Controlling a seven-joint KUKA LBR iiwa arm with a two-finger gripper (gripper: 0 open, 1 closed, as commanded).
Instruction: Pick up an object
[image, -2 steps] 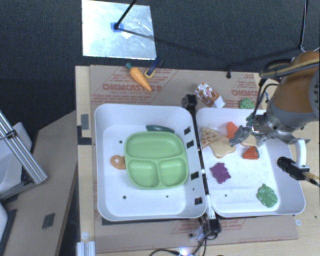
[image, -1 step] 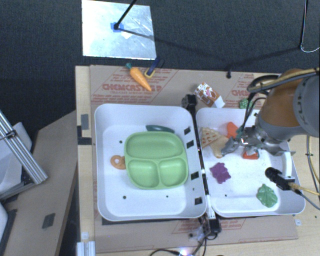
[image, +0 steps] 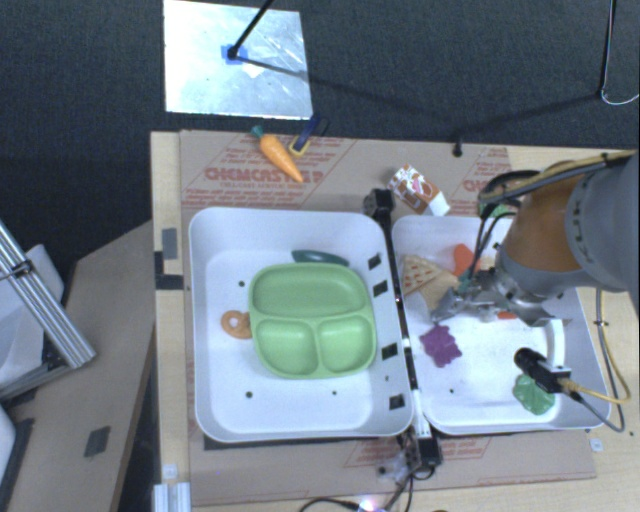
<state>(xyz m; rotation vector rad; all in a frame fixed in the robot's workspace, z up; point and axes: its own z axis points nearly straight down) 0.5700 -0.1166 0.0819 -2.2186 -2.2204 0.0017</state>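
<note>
Nearest us, at the front of the right bin (image: 480, 415), we see a green toy (image: 535, 396) in the front-right corner w/ a black-and-white fitting on the arm hanging just over it. A bit further back lies a purple toy (image: 441, 345), flat on the bin floor & clear of its neighbours. We judge it the likeliest target: small, light, probably soft rubber or plastic, lumpy outline, so a pinch across its narrow middle should do; it may slide on the smooth white floor if nudged from one side.

Just behind it sits the end effector (image: 462, 304), low over the bin; we can't tell how far open it is, and nothing shows in its grip. Beside it, toward the divider, lies a tan wedge-shaped piece (image: 422, 275), and behind that an orange piece (image: 462, 258), partly hidden by the arm.

In the left bin (image: 215, 400) we see a green divided plate (image: 310, 320), a small orange ring (image: 236, 324) at its left & a dark green item (image: 320, 258) peeking out behind it.

Farthest back, on the counter (image: 190, 165), lie a toy carrot (image: 280, 157) and a small red-and-white carton (image: 418, 190).
</note>
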